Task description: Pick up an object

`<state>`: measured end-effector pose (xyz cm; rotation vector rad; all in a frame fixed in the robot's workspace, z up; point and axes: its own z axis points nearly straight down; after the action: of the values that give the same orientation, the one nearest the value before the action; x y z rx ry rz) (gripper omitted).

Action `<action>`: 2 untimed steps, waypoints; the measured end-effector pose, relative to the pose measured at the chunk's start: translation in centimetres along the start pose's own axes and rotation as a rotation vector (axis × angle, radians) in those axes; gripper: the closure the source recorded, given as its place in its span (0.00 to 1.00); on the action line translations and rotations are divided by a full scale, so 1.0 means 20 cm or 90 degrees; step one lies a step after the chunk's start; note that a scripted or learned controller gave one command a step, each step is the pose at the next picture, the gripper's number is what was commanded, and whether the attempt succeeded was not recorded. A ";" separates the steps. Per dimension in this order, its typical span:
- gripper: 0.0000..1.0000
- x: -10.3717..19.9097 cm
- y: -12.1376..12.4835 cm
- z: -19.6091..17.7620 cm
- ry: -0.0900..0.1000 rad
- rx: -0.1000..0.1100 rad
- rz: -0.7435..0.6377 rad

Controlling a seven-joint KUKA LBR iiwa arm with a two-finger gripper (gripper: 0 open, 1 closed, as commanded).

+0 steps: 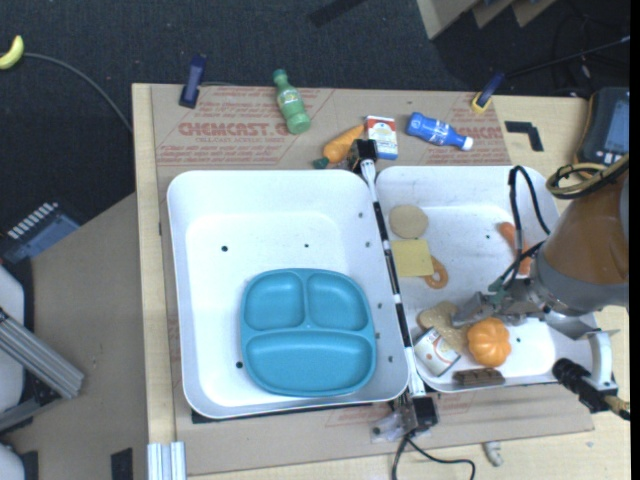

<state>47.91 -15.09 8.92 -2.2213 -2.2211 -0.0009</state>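
Pumpkin (489, 341), small, orange, probably light rigid plastic, looks slippery; gripper (478, 313) hovers just above it, finger state unclear; grasp its ribbed sides.

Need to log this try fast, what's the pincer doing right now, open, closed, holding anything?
Pincer: low in the right bin, just above the small orange pumpkin; open or closed cannot be told, and nothing visibly held.

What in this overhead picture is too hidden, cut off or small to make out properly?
- Gripper: in the camera view its tips are a blurry grey cluster above the small orange pumpkin-shaped toy, so open or shut is unclear.
- Small white can: label too small to read.
- Red item in the right white bin: partly behind the black cable.
- Yellow object: cut off by the left edge.
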 end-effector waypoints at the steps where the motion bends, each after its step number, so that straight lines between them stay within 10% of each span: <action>1: 0.00 0.16 0.02 0.01 -0.002 -0.003 0.000; 2: 0.00 0.08 0.01 0.01 0.000 -0.003 0.000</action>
<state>48.09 -13.48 8.65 -2.2240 -2.2236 -0.0064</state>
